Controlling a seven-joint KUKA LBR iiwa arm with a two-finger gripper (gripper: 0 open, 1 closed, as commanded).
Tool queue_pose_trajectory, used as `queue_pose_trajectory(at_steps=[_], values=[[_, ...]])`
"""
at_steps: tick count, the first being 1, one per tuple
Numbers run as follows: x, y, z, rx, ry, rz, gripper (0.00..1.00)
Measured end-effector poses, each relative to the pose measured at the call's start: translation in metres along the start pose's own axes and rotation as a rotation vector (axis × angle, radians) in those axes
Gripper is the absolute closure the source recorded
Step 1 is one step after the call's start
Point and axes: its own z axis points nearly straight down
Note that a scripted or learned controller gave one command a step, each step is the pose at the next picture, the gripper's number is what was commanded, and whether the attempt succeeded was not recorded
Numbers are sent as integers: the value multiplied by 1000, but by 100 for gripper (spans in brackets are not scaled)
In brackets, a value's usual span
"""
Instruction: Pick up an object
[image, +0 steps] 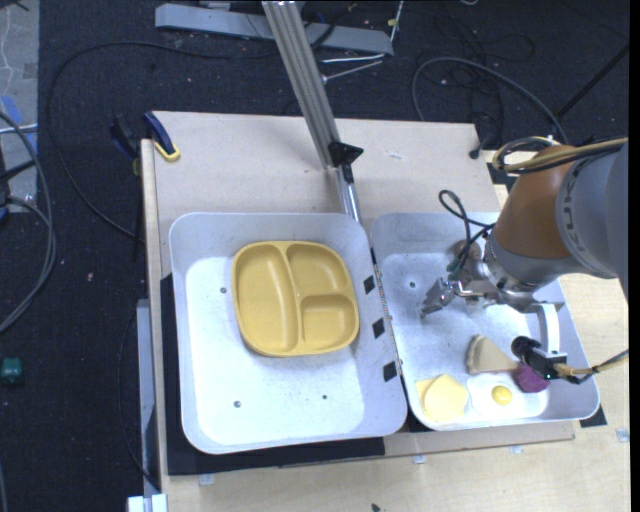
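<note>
Right bin (418, 262), candidates for the pick: tan wedge (486, 353) taken as reference. Nearer the camera than the wedge, along the bin's near wall: a pale yellow piece (443, 397) to its left and a toy fried egg (497, 396) almost straight in front of it, the two touching or very nearly so. A purple piece (531, 379) lies just right of the wedge, partly hidden by the wrist hardware. Claw (438, 297) sits beyond the wedge and to its left, low over bare bin floor, apart from all four objects. Cannot tell from this angle whether it is released or clenched; no object seen in it. Judgement: the pick is not yet made. The wedge is the closest target and stands clear on its far side. To do this well, bring the claw toward the camera and rightward over the wedge, come down square, and keep off the egg. The purple piece looks the worst choice, being crowded. Left of the wedge, in the left bin (270, 405), a yellow divided plate (296, 298) lies flat. Both bins rest on a pale wooden worktop (250, 160). Beyond it, a metal pole (305, 80) slants away over dark floor (80, 100) strewn with black cables (75, 190).
</note>
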Motion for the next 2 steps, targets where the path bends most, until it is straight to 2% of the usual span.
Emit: queue_pose_trajectory(at_steps=[1, 2], values=[[0, 1, -14, -5, -1, 1, 100], [8, -1, -72, -9, -2, -4, 100]])
